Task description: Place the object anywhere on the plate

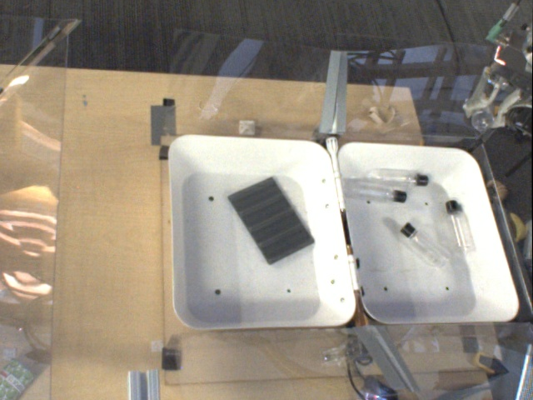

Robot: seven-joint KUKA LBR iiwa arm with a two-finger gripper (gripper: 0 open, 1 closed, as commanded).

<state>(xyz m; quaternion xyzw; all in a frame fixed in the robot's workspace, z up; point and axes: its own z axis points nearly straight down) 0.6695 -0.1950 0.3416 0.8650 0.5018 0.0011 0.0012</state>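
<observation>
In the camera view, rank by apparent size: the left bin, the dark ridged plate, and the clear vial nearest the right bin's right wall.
1. left bin, clearly largest.
2. dark ridged plate, lying in that bin and covering a small part of its floor.
3. clear vial, black-capped, in the right bin, far smaller than the plate.

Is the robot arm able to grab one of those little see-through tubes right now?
Probably yes. The tubes lie loose in the open right bin, nothing covers them, and the arm's side is nearest.
</observation>
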